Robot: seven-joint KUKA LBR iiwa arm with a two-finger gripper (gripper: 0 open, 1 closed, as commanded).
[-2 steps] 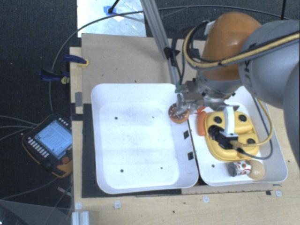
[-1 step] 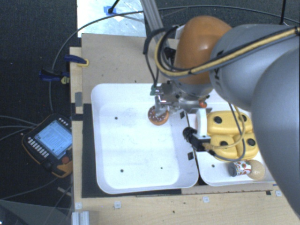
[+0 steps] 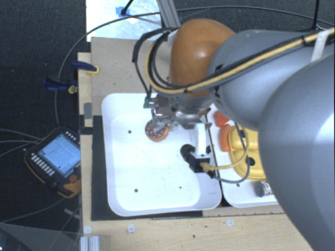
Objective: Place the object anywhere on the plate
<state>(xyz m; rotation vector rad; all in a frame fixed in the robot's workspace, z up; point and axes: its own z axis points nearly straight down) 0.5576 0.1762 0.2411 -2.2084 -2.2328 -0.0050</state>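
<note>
A handheld control pendant [image 3: 55, 161] is seen lying off the desk [image 3: 157, 229] at far left, with two clamps [image 3: 70, 76] fixed at the desk's left edge. Two white bins are counted: the left bin [image 3: 131, 192] is largely bare, with open floor towards its left and lower walls. One small round brown object [image 3: 156, 131] is seen in its upper middle, directly beneath the jaws [image 3: 158, 120]; whether they are clenched on it cannot be told. The right bin [image 3: 246, 197], holding yellow [image 3: 251, 156] and orange [image 3: 224, 120] items, is mostly hidden by the arm [image 3: 272, 88].
</note>
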